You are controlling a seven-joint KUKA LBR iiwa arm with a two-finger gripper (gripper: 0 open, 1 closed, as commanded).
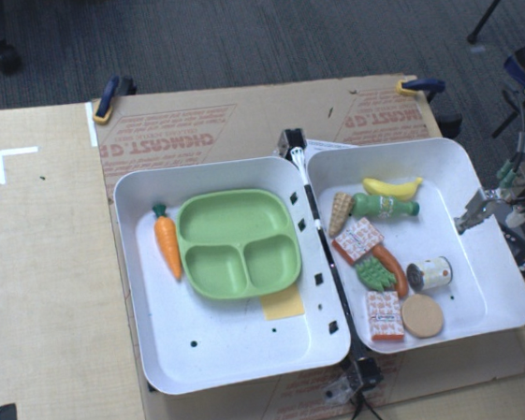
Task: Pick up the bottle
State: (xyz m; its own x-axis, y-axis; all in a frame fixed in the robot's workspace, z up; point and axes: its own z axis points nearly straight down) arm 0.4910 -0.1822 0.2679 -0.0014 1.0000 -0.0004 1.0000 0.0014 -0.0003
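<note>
Bottle (386,205): green, lying on side in right bin (499,304), upper middle; long axis near left-right, slightly tilted, one end toward ice-cream cone (339,212). Pale label band on body, text unreadable. Banana (393,186) touching just above; red-white carton (357,239) just below-left. Open bin floor right of bottle up to right wall. Gripper (475,212) at right bin's right rim, well apart from bottle; fingers state: cannot tell. Left bin (156,348) carries green divided plate (239,244), carrot (168,244). Cardboard on worktop (49,323) shows mirrored print, partly legible.
</note>
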